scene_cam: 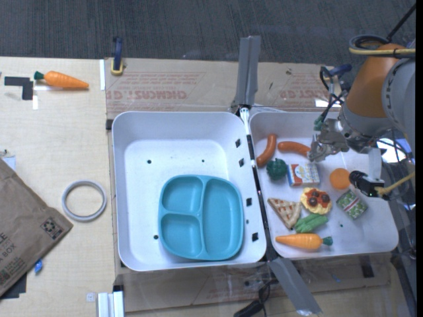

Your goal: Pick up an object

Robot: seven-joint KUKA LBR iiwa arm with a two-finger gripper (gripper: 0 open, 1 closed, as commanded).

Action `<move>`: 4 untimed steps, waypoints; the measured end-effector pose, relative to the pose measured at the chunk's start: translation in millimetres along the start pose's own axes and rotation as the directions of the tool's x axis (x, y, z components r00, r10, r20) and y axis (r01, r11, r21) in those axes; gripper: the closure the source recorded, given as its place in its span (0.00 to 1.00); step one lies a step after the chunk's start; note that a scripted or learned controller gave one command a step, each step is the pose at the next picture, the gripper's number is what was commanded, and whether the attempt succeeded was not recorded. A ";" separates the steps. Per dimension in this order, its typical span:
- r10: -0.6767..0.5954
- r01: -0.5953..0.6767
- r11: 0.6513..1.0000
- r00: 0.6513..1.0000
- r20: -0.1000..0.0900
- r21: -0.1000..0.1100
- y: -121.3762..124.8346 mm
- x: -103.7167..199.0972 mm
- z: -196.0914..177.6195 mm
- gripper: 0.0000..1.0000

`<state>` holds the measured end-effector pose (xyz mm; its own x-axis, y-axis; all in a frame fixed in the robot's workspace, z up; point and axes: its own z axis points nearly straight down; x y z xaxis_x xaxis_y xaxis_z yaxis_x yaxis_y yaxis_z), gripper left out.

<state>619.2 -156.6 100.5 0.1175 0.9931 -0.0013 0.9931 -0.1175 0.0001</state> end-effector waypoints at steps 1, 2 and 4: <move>0.000 0.000 1.000 1.000 0.000 0.000 0.0 0.0 0.0 0.00; 0.075 -0.075 0.997 0.997 0.000 0.000 15.1 26.3 -21.6 0.00; -0.121 0.121 0.993 0.993 -0.002 0.002 -33.8 22.1 9.2 0.00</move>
<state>588.3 -130.7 91.3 -0.0032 1.0000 0.0007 1.0000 0.0032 -0.0020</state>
